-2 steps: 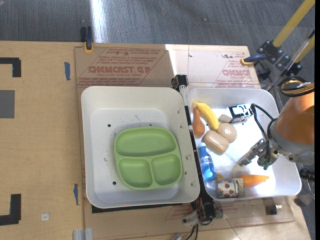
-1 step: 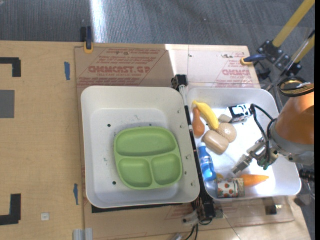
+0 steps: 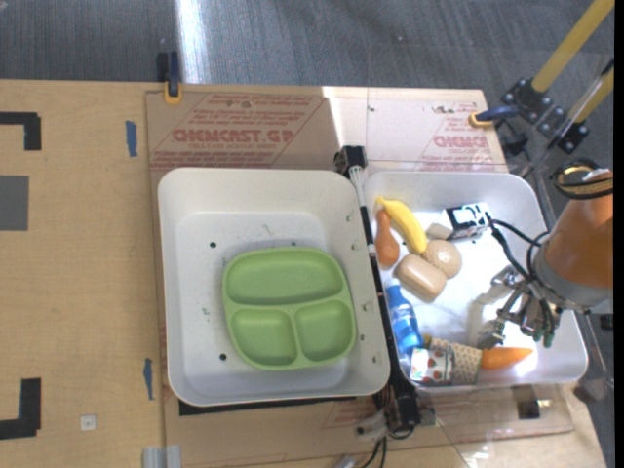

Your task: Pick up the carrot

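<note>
The carrot (image 3: 507, 357), orange and tapered, lies on the floor of the right bin (image 3: 531, 195) near its front right corner, pointing right. My gripper (image 3: 514, 328) hangs just above and behind it, reaching in from the right under the orange wrist band. Its fingers (image 3: 490, 326) stand open and spread, with nothing between them. The carrot sits just in front of the fingertips, and whether they touch it is unclear.
The right bin also holds a yellow banana (image 3: 404, 224), an orange oblong piece (image 3: 388, 241), two beige rounded pieces (image 3: 429, 268), a blue bottle (image 3: 403, 320), a patterned cup (image 3: 447, 363) and a small black-and-white item (image 3: 468, 219). A green divided plate (image 3: 289, 306) lies in the left bin (image 3: 185, 291).
</note>
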Controlling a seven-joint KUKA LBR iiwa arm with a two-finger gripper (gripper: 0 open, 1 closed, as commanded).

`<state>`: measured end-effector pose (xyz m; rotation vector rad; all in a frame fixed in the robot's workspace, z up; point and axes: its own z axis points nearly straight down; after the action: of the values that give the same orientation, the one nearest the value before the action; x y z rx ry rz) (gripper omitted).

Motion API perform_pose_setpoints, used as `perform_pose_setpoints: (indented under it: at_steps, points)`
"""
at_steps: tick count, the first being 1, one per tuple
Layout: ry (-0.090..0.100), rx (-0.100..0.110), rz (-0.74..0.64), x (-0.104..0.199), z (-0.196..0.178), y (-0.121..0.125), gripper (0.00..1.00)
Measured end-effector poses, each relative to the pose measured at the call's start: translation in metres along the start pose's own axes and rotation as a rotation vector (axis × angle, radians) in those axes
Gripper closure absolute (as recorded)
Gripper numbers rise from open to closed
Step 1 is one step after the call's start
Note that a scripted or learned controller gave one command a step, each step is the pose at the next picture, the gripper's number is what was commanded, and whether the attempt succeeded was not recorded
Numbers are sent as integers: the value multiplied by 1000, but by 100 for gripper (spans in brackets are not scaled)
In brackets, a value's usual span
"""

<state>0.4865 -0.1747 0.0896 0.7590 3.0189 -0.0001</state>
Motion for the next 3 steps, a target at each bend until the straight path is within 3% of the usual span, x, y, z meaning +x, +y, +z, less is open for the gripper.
perform_pose_setpoints:
  at_steps: [1,2,3]
  points:
    - [1,-2,-337,-8,0,-17,0]
    - [-18,-6,-331,-13,-13,-15,100]
    - [16,-2,-292,10,-55,14,100]
